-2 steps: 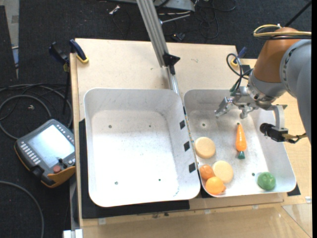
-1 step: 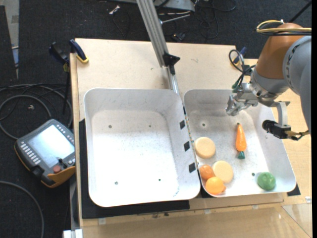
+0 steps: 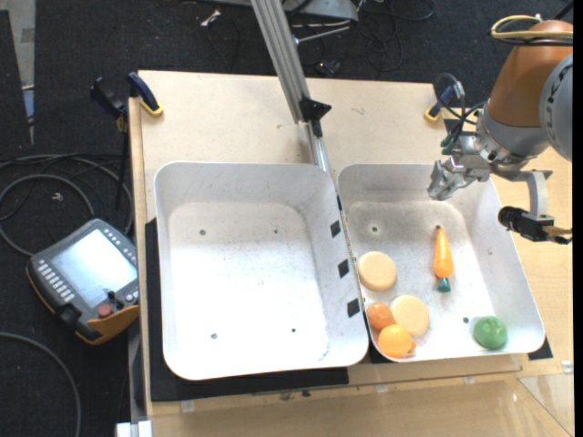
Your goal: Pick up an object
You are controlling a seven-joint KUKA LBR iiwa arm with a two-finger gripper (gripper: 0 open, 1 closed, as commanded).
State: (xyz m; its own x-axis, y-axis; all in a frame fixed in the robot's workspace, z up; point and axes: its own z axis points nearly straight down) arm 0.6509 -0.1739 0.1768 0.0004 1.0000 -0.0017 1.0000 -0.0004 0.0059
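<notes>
Fruit and a toy carrot in the right bin, claw above its far end.

Nearest sit an orange ball [image 3: 395,340], a smaller orange piece [image 3: 379,315] and a cream disc [image 3: 411,314] touching one another against the bin's near-left wall, a green ball [image 3: 490,332] apart at the near-right. Farther in lie a second cream disc [image 3: 377,270] and the carrot [image 3: 442,257], lengthwise, just nearer than the gripper [image 3: 444,182]. Nothing shows between the claw's tips; how far they are parted cannot be told. The left bin [image 3: 182,189] lies beside the right bin [image 3: 510,271].
</notes>
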